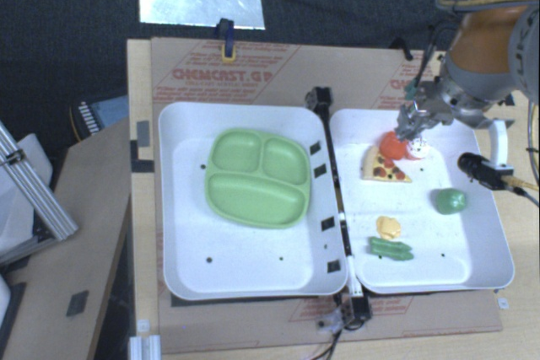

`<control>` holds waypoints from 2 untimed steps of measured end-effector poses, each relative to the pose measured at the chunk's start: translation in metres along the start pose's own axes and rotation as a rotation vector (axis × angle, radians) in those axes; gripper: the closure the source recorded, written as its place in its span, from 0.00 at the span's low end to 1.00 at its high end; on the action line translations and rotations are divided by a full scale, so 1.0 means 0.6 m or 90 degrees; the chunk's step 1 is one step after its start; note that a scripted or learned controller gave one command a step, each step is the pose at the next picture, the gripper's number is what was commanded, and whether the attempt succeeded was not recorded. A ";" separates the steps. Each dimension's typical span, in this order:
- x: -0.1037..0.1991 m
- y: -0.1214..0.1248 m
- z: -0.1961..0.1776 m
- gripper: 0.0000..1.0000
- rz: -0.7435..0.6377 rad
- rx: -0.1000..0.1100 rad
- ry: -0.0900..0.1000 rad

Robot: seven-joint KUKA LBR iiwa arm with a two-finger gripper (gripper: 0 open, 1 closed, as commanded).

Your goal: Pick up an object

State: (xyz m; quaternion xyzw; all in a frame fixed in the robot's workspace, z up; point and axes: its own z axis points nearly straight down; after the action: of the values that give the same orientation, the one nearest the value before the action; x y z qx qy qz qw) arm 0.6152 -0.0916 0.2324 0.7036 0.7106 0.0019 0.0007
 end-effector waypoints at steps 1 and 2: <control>0.078 0.007 -0.011 1.00 0.000 0.001 0.000; 0.170 0.023 0.006 1.00 0.000 0.001 0.000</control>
State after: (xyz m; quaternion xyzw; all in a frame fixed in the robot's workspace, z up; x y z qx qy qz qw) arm 0.6281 0.0108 0.2287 0.7036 0.7106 0.0014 -0.0001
